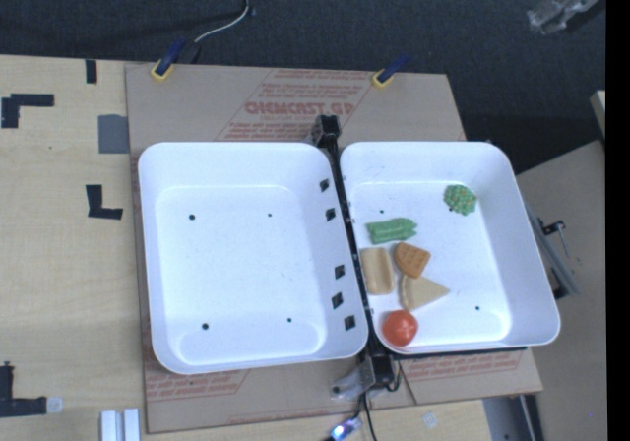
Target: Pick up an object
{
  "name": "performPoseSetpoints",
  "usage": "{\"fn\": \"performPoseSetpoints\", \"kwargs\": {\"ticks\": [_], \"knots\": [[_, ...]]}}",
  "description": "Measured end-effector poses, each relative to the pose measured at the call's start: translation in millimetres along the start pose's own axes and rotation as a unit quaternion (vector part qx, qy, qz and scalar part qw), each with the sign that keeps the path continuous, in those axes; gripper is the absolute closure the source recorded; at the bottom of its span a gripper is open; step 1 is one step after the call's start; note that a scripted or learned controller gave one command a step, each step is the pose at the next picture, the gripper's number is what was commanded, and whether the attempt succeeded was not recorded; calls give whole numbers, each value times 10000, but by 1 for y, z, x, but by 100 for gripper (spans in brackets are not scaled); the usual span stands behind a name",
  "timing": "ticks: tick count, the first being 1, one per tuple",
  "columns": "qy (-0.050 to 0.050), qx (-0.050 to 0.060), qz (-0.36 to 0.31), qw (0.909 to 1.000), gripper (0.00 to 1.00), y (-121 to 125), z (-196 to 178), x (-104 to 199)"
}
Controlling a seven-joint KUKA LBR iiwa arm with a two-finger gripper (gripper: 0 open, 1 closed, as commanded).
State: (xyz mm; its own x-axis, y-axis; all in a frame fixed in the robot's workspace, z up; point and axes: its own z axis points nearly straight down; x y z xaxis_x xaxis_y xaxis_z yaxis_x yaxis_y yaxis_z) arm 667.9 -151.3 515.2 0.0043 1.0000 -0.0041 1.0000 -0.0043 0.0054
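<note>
The fingers (563, 4) were blurred, so released or clenched could not be told. The toy foods were clustered in the right bin (492, 168), well below and left of them. The green floret (459, 198), nearest and standing apart, would be best approached from straight above.
</note>
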Motion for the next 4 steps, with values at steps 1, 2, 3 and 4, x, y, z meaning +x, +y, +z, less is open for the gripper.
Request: {"fn": "performPoseSetpoints", "kwargs": {"ticks": [1, 2, 3, 4], "knots": [[30, 72, -57, 10000, 100, 0, 84, 84], [-1, 10, 5, 10000, 100, 0, 41, -2], [26, 56, -51, 10000, 100, 0, 100, 74], [6, 9, -7, 10000, 100, 0, 57, 7]]}}
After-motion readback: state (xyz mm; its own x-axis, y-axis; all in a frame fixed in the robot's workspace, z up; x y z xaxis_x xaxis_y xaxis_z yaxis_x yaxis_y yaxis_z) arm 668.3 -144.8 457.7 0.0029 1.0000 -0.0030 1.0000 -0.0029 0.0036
